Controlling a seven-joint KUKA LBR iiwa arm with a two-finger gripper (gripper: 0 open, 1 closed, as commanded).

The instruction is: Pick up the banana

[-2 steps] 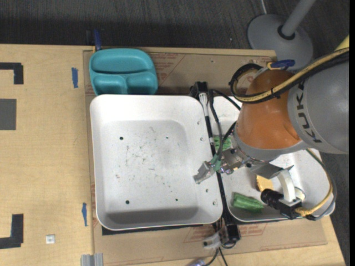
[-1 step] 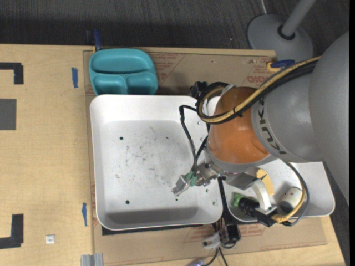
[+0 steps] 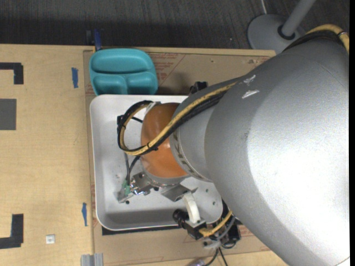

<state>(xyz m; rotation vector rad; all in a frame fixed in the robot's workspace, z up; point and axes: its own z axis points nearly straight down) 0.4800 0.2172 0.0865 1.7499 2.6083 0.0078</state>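
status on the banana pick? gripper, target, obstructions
Arm low over the white bin, orange band above the wrist. Gripper fingers: cannot tell, arm covers them. Banana: not visible. Teal tray sits behind the bin, outside it.

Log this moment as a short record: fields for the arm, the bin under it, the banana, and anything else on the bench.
arm: grey with orange band, reaching in from the right, low over the white bin
gripper: hidden beneath the wrist; finger state cannot be told
banana: cannot be made out; the arm covers most of the bin
other items: teal tray on the bench beyond the bin
cables: black and yellow loop beside the orange band
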